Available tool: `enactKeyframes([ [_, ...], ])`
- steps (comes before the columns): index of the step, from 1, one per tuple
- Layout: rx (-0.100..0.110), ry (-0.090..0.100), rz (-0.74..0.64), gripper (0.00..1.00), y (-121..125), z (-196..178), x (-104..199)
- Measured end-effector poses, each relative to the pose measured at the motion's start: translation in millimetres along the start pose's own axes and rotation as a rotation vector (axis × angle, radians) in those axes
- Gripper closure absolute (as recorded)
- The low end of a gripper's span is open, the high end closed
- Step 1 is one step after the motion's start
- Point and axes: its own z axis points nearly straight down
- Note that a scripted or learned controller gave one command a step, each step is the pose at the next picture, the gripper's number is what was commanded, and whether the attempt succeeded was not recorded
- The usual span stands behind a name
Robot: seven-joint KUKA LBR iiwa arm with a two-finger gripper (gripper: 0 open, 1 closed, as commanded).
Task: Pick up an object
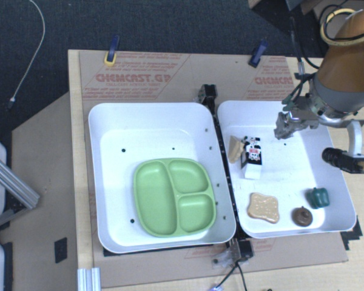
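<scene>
The right bin (327,156) holds several small objects. A white carton with a black and red print (252,157) lies near its left side, with a tan wedge (234,149) beside it. A toast-shaped piece (263,207) lies near the front, a brown round piece (302,216) to its right, and a teal object (318,197) further right. My gripper (285,128) hangs over the back middle of that bin, up and to the right of the carton, with nothing seen between its fingers.
The left bin (109,132) holds a green divided plate (173,196). A black clamp (207,93) sits between the bins at the back. Blue clips (258,53) hold the cardboard base. The arm's orange band (346,65) is at the right edge.
</scene>
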Motion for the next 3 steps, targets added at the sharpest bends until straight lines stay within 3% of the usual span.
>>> enactKeyframes([
  [1, -0.001, 0.0, 0.0, 1.0, -1.3, -43.9, 1.5],
  [2, 0.001, 0.0, 0.0, 1.0, -0.4, -63.9, 1.4],
  [3, 0.003, 0.001, -0.004, 1.0, 17.3, -58.3, 53.3],
])
